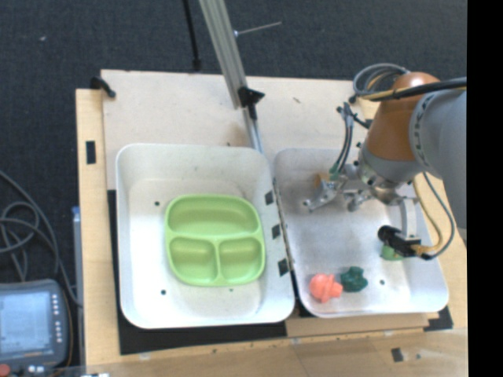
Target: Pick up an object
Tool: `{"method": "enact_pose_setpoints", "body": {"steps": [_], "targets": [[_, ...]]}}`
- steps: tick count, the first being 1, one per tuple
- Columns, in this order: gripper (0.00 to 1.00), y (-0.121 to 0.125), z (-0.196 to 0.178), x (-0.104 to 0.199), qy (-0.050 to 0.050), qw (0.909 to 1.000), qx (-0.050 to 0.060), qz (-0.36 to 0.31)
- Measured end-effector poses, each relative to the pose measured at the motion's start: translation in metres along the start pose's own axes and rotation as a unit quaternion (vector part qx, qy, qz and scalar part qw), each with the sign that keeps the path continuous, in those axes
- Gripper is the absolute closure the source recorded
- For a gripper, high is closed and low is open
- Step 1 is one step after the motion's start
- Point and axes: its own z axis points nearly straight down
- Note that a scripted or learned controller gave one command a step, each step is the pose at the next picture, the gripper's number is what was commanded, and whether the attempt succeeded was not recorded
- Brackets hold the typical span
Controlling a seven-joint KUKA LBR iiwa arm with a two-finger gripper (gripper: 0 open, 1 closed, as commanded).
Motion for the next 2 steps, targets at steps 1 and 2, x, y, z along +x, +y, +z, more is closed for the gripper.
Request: {"method": "enact_pose_setpoints", "body": {"steps": [1, 2], "targets": [[1.0, 0.002, -0.015, -0.001, 0.0, 1.0, -0.004, 0.003], [1.0, 0.013, -0.069, -0.004, 0.0, 1.0, -0.006, -0.002]]}}
